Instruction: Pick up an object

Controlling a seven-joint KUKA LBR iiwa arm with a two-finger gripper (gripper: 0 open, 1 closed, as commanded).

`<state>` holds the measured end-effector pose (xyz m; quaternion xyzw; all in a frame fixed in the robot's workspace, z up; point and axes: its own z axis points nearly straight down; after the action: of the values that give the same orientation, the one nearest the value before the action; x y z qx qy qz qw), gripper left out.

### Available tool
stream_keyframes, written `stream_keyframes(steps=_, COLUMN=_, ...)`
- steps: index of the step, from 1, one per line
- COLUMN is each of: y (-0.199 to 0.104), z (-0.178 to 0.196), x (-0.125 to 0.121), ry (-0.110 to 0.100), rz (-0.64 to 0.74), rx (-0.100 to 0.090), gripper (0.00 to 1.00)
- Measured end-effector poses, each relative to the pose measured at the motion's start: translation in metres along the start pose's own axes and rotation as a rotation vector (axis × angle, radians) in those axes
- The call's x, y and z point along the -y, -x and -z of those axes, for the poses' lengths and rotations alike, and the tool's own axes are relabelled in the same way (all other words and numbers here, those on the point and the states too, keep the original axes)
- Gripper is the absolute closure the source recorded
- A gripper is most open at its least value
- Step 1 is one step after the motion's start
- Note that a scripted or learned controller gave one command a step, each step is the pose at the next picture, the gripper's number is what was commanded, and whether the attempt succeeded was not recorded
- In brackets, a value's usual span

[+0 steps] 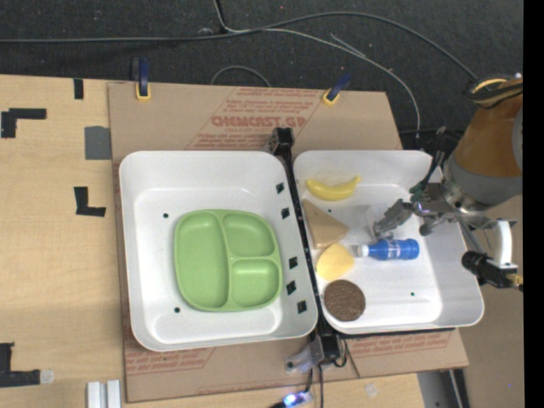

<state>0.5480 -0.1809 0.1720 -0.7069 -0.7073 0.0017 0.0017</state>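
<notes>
Banana [332, 187], blue bottle [391, 250] and brown disc [344, 299] flank hand [398, 217].

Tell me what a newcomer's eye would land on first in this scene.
The green divided plate stands out first, lying alone in the middle of the left bin. Next comes the cluster in the right bin: a yellow banana near the top, a blue bottle lying on its side, and a brown round disc at the bottom. The gripper hangs just above the bottle, reaching in from the right.

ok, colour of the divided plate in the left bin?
Light green divided plate, seen in the camera view.
</notes>
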Motion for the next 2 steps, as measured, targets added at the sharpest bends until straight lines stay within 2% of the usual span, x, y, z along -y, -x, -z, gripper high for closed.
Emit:
stream_keyframes(steps=1, y=-0.003, z=-0.057, x=0.008, ry=0.004, rz=0.000, rx=0.003, gripper=0.00)
stream_keyframes(steps=2, y=-0.002, z=-0.041, x=0.005, ry=0.014, rz=0.001, rx=0.006, gripper=1.00)
